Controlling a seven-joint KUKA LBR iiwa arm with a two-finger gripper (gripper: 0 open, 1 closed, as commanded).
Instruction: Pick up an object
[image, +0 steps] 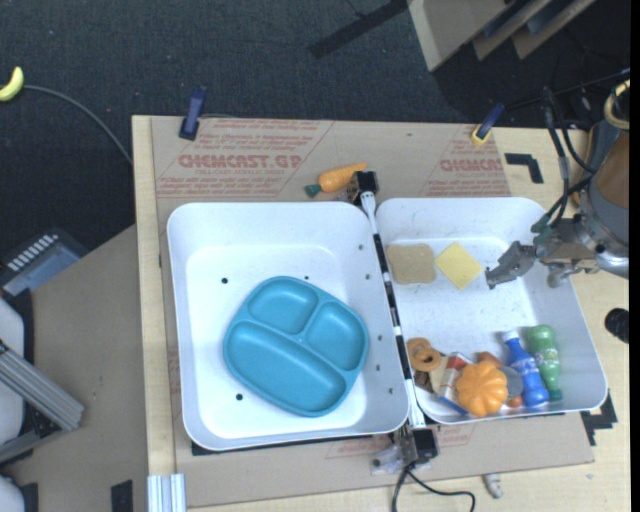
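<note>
the gripper (497, 276) looks open and empty, with the yellow square (459, 265) just left of its tips, so lower straight and straddle its edges before closing.

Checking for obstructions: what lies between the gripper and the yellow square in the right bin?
Nothing. In the camera view, only bare white bin floor separates the gripper from the yellow square; the tan square lies beyond it.
</note>
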